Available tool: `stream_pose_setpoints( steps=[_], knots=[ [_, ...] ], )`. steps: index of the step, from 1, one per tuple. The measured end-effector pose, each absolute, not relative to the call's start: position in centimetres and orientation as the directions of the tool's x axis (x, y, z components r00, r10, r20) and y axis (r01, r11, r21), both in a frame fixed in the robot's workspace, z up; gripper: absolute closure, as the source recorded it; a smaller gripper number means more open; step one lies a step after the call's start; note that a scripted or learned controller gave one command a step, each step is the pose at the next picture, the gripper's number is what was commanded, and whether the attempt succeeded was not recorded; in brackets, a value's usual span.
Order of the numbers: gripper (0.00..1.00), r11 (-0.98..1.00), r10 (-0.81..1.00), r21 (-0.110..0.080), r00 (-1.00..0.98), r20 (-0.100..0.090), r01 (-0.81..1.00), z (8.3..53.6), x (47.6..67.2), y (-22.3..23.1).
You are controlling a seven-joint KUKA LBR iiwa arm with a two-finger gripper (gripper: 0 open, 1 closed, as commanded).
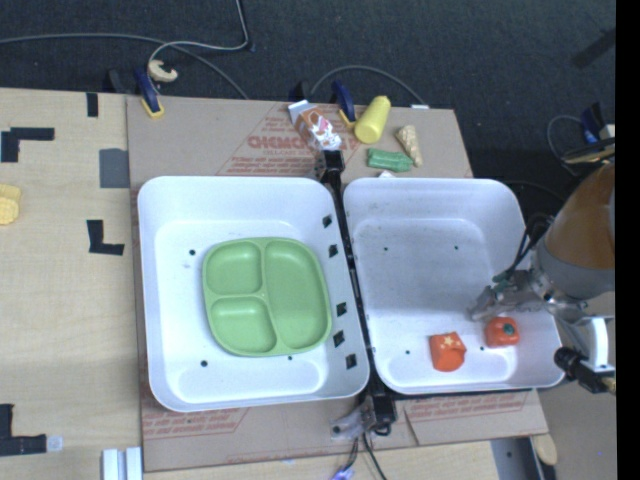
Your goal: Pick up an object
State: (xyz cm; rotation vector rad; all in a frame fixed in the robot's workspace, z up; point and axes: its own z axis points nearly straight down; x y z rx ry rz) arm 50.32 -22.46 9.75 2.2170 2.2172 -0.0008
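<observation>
Camera view: pincer [490, 306] blurred, grip unreadable, beside red toy [502, 332].

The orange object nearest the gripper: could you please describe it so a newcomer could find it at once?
Start at the right-hand white bin and go to its near right corner, where two small orange objects lie. Take the right one, just below the gripper. Unlike its plain orange neighbour, it carries a small green spot on top.

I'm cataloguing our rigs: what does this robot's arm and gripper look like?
The arm has a broad orange section above rounded grey wrist housing. The gripper is a small grey metal piece with thin fingers. A dark cable loops beside the wrist. No markings are readable.
</observation>
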Motion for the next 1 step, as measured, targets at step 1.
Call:
stream_pose_setpoints(
  steps=[1],
  knots=[
    [0.0, 0.0, 1.0, 0.004, 0.0, -0.004, 1.0, 9.74, 50.31, -22.45]
  ],
)
